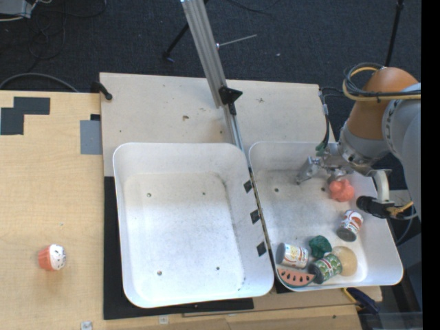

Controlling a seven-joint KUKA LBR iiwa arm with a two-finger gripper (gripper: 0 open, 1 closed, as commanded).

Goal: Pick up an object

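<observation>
The arm [385, 115] reaches in from the right of the frame, its end effector [317, 165] low over the upper part of the right bin [289, 158]. Whether it is parted or closed cannot be told.

Just right of it lies a soft orange-red object [341, 190] on the bin floor. Lower right stands a small red-and-white can [350, 224]. Along the bin's lower edge sits a cluster — a yellow-labelled can [294, 255], a dark green object [320, 245], a green can [327, 267], a tan round object [347, 260] and a watermelon slice [295, 278].

The left bin [130, 158] fills the frame's middle. At lower left — on the wooden bench [41, 184] — lies a small orange-and-white toy [52, 257].
</observation>
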